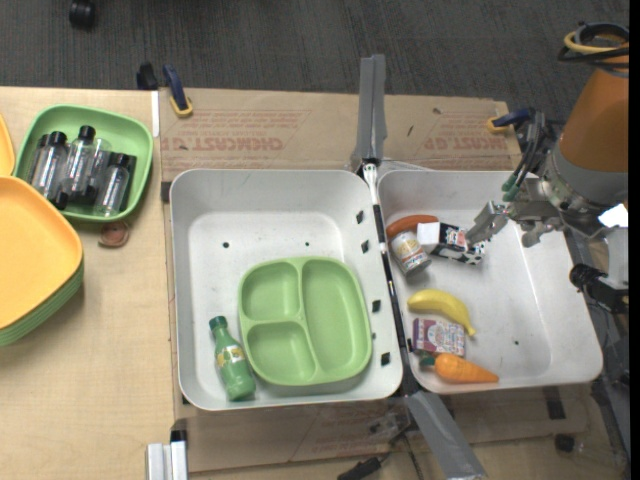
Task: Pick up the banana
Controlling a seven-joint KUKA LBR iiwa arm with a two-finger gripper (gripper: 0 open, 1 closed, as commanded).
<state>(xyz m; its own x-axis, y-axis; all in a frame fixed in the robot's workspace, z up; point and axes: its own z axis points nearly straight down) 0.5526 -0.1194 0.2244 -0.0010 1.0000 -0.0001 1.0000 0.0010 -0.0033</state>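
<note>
Banana [441, 307] lies untouched in the right bin [560, 363], beside a carrot [465, 370]. The gripper [468, 250] hovers near, its opening impossible to tell; the grasp remains undone.

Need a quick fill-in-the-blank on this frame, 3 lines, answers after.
1. The banana lies in the ____ bin.
2. The green tray has ____ compartments.
3. The toy carrot sits nearer the camera than the banana, by the bin's ____ edge.

Answers: right; three; front
</note>
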